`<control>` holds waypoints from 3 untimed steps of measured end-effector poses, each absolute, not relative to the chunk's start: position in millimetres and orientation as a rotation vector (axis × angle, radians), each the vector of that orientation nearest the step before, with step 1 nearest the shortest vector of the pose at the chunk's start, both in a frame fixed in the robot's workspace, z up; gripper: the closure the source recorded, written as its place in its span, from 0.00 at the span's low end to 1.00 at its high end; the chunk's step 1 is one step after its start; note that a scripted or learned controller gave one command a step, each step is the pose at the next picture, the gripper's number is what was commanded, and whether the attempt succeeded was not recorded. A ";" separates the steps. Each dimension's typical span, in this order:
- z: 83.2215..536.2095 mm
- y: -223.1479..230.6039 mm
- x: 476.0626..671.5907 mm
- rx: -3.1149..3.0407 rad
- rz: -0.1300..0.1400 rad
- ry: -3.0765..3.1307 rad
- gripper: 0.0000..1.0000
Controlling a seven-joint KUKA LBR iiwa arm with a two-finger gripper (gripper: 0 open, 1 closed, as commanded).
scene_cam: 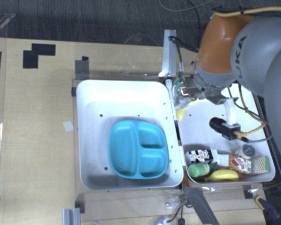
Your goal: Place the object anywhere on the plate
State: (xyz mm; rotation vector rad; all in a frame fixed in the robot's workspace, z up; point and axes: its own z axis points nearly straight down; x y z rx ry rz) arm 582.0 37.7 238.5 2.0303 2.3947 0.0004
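Presently the gripper (185,93) sits at the far left corner of the right bin (267,175), against the wall shared with the left bin (84,125); whether it is wide or narrow cannot be told, as the wrist hides it. A small yellow patch (180,112) shows just below it, possibly an object, but no hold is confirmed. The blue plate (138,149) lies in the left bin, bare. Other candidates, a yellow banana (223,175), a green item (196,170) and small cartons (246,163), crowd the near edge of the right bin. Risks: fouling the dividing wall, a failed grasp in the corner, or dropping the load short of the plate.
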 end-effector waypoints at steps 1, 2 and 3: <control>423.5 -2.6 545.5 2.516 0.005 1.874 1.00; 433.1 35.2 657.7 2.709 0.000 1.587 1.00; 434.1 -60.7 669.8 2.906 0.003 1.188 1.00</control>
